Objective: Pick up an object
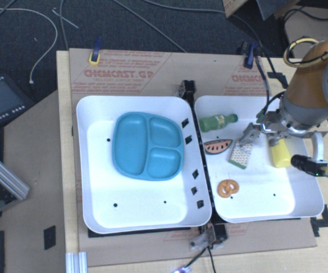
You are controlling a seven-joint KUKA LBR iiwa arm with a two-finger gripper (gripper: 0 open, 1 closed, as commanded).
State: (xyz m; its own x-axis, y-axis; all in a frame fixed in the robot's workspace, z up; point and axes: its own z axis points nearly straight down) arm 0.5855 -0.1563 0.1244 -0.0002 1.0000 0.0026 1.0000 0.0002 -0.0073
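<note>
camera view: bench (152,67) of pale board carries two shallow white bins side by side, touching along their inner walls

left bin (90,152): holds a blue divided plate (148,145) with three compartments, lying flat toward the bin's far edge and nearer its right wall than its left. the near half of the bin floor is bare white

right bin (266,206): holds five small items. arm (315,84), grey with an orange band, enters over the bin's right edge, wrist above the far right part of the bin

gripper (254,133) points toward the bin's middle, fingers set narrow with a small gap, nothing seen between them. fingertips sit just above the upper end of a grey-green sponge-like block (240,154); contact cannot be judged

items in the right bin, largest to smallest:
- green bottle (216,121), on its side near the far left corner, cap toward the right
- yellow block (279,153), near the right edge, just below the wrist, partly under the arm
- grey-green block, mid bin, tilted
- watermelon slice (217,147), by the left wall, just below the bottle
- pretzel (228,187), toward the near left part of the bin, apart from the others
</note>
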